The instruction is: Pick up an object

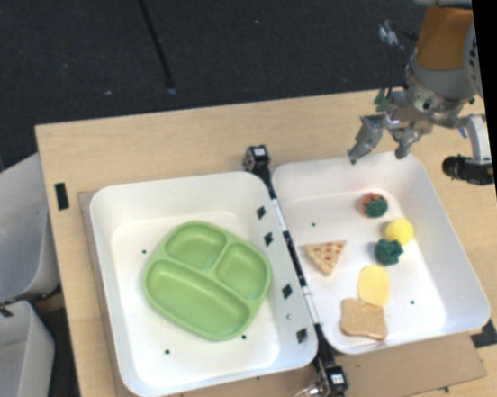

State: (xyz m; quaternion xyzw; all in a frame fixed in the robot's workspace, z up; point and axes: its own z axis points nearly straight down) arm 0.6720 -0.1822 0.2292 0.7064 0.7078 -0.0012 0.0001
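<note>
While the gripper (379,141) hangs at the upper right of the frame, over the far rim of the right bin (444,303), its two fingers stand spread wide with nothing between them, so the step in hand reads as choosing a target and coming down on it. All the candidates lie in that right bin: a pizza slice (326,256) near the divider, a slice of bread (364,320) toward the lower edge with a yellow chip-shaped piece (374,284) touching or just overlapping it, a yellow ball (399,231) with a dark green piece (387,252) pressed against it, and a small green and red piece (375,204) standing alone nearest the gripper. That lone piece looks the best bet, being closest and clear of neighbours, so the fingers could straddle it without nudging anything else. The ball and its green neighbour are likely to roll or get pinched together, and the flat bread and pizza offer little height to close on. A good descent would centre the open fingers over the chosen piece, drop straight down close to the bin floor, and only then close. The green divided plate (206,279) in the left bin (134,362) plays no part
</note>
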